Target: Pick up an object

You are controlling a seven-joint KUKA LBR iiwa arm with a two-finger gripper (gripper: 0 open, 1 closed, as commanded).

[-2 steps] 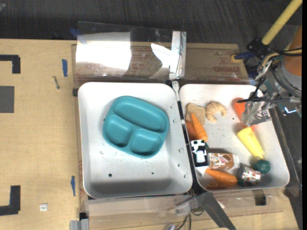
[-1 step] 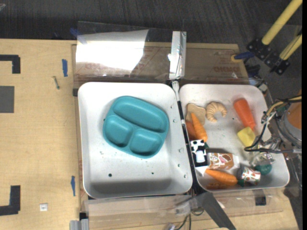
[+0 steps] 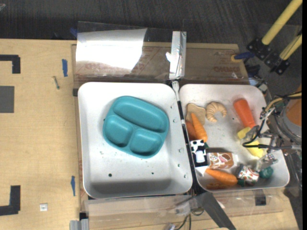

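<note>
No lettering is legible: a small carton point(image 3: 221, 160) in the right bin point(image 3: 225, 87) carries a brown-and-white label too blurred to read. Around it lie a croissant point(image 3: 216, 109), carrots point(image 3: 221, 177) and an orange cylinder point(image 3: 243, 111). A teal divided plate point(image 3: 135, 126) fills the left bin point(image 3: 91, 143). The gripper point(image 3: 266, 153) hangs at the right bin's edge; whether it grips anything cannot be told. The worktop point(image 3: 33, 128) is pale wood, the floor point(image 3: 144, 4) dark carpet.

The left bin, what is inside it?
The left bin holds one teal tray with three compartments, all bare. The tray covers the bin floor beneath it, so what lies under it cannot be seen.
</note>
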